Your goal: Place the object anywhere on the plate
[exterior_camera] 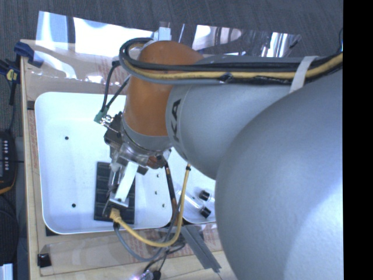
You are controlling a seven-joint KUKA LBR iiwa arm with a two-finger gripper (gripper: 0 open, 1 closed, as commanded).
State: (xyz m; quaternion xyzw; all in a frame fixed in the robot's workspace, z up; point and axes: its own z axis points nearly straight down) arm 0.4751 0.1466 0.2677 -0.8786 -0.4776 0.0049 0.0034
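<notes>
Gripper [129, 167] hangs low over the lower middle of the left bin [58, 156], below the orange band [154, 92] of the arm [274, 174]. Its working end is hidden among metal parts and cabling, so I cannot tell whether it is open or closed, or whether it has hold of anything. Directly beneath it lies a black ribbed slab [104, 191], flat on the bin floor near the bin's lower edge. It is rectangular, with its long side running up and down the frame and a surface of fine parallel ridges.

The left bin is shallow, smooth, glossy white with rounded corners, and a few small dark dots mark its floor. A sliver of the right bin [198, 206] shows at lower centre, with two small black knobs on it. Both bins sit on a pale wooden bench [76, 252]. Behind them, along the top of the frame, a clear shiny sheet [93, 34] throws back bright glare. Beyond it is dark grey ribbed carpet [175, 2]. A blue clamp [24, 52] grips the bench at upper left.

Grey letters [175, 120] on the arm's casing are cut off and read roughly as "KA". The casing is smooth matt grey and rounded. A black-and-yellow cable bundle [233, 72] runs across it under a white strap [300, 72].
</notes>
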